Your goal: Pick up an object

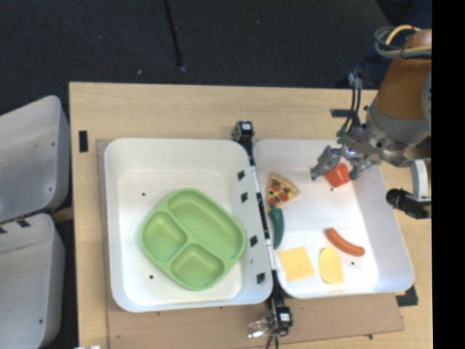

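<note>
Closest to the camera, inside the right bin [378,271], sit two yellow toy foods: one square cheese slice [296,263] and, just to its right, one rounder yellow piece [331,265]. A little farther back from the cheese lies one toy sausage [344,242], orange and red. One green pepper [276,225] lies by the wall between the bins, just behind the cheese, and one pizza slice [281,190] is behind that. To the left of the cheese, in the left bin [116,195], rests one green plate [192,238] with three sections.

Farthest from the cheese, at the back of the right bin, the gripper [338,167] is spread part way, with a small red toy [337,175] between its two fingers. I think this is the grabbing step. It looks like the red toy is caught, but I can't be sure the hold is tight. Next, the arm should lift slowly and straight up so the toy does not slip. Both bins stand on one tan tabletop [174,107].
</note>
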Robot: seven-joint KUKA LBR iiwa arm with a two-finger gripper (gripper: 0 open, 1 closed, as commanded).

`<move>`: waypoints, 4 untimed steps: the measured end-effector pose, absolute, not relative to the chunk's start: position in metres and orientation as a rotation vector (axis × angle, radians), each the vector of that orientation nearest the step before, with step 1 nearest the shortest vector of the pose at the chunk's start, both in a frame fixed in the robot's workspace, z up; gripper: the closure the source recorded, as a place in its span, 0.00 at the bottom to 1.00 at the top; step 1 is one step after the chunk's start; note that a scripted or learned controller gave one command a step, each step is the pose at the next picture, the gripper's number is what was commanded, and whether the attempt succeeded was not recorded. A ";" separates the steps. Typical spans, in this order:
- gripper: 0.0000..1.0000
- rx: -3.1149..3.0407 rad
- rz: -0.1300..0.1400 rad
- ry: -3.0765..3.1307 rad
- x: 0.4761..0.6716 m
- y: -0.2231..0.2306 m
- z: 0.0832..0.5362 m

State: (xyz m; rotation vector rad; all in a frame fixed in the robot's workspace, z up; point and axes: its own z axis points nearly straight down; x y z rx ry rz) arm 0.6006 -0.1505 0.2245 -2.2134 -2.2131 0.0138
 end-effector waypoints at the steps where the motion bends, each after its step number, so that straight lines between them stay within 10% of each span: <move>1: 0.00 -2.218 0.003 -2.221 0.603 -0.150 0.231; 4: 0.00 -2.222 0.002 -2.221 0.607 -0.145 0.101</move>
